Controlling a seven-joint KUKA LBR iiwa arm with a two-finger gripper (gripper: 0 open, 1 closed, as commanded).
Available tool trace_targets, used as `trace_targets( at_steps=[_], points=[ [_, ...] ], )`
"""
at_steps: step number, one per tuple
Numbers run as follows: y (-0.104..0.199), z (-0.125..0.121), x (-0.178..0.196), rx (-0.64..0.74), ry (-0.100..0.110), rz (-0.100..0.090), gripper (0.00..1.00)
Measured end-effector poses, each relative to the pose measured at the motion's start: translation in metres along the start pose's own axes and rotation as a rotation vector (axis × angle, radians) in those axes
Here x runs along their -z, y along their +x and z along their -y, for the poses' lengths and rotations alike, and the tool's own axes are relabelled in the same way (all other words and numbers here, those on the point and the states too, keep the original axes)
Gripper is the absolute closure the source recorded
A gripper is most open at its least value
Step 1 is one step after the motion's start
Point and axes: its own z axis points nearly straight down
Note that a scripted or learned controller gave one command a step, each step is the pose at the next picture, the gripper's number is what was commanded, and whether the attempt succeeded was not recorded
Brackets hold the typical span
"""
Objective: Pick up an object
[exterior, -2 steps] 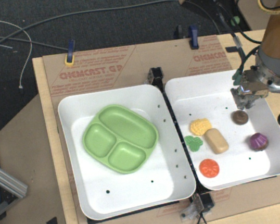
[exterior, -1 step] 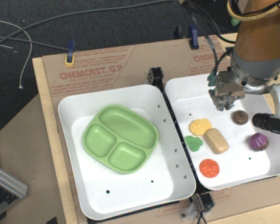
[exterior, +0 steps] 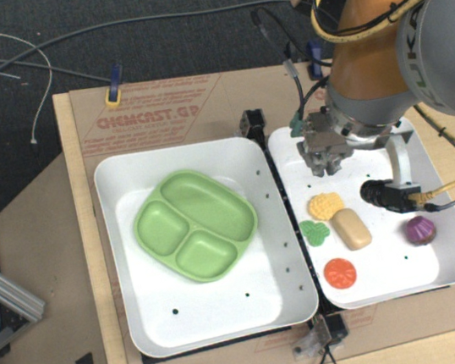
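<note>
Closest to the camera, a red-orange round piece (exterior: 339, 272) lies near the front of the right bin (exterior: 397, 278). Behind it sit a tan block (exterior: 352, 229), a green leafy piece (exterior: 313, 232) just beside that, and a yellow corn piece (exterior: 326, 205) touching the block's far end. A purple ball (exterior: 420, 229) lies apart toward the bin's right side. The left bin (exterior: 146, 318) bears only a green divided plate (exterior: 196, 225).

The arm (exterior: 375, 33) hangs over the back of the right bin, with the jaws just behind the yellow corn piece. Nothing is visible between them, and I cannot tell whether they are open or closed.

This looks like the approach step, with no pick made yet. The next move calls for settling on one target, centring over it and coming straight down. The corn is nearest but crowded by its neighbours, while the purple ball and red-orange piece stand clearer.
</note>
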Motion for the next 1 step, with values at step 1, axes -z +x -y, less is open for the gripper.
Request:
trace_targets(
  at_steps=[1],
  points=[
    [0.0457, -0.0257, -0.0208, 0.000, 0.000, 0.000, 1.00]
  ],
)
